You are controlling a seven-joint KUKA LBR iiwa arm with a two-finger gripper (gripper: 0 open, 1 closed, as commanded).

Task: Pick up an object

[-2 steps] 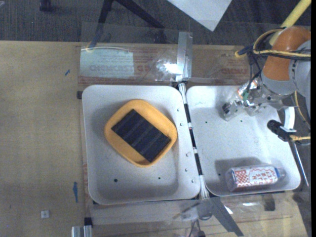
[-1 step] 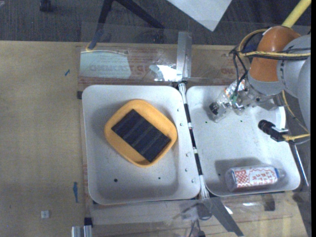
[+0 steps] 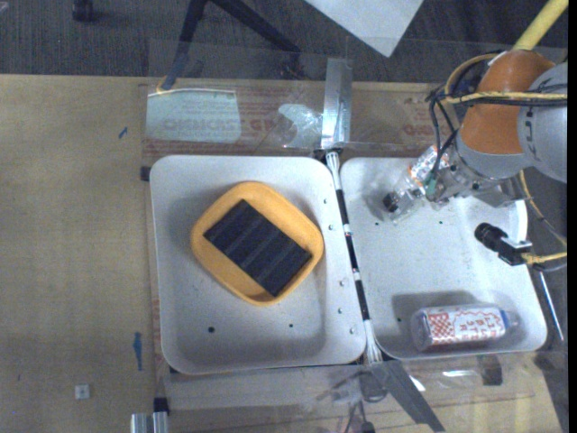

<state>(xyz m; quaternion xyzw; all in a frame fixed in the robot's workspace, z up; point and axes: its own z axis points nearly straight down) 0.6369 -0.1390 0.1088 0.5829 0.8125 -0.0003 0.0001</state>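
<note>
A yellow block with a black ribbed top (image 3: 257, 242) lies in the middle of the left bin (image 3: 180, 332). A red-and-white patterned bottle (image 3: 462, 326) lies on its side near the front edge of the right bin (image 3: 433, 260). My gripper (image 3: 393, 203) hangs low over the back part of the right bin, pointing left, well apart from the bottle. A small black part shows at its tip; nothing is visibly held.
A metal divider bracket (image 3: 338, 111) stands behind the seam between the bins. A black cable end (image 3: 498, 240) hangs over the right bin's right side. A clear plastic sheet (image 3: 194, 115) lies behind the left bin. Office chair legs are on the floor beyond.
</note>
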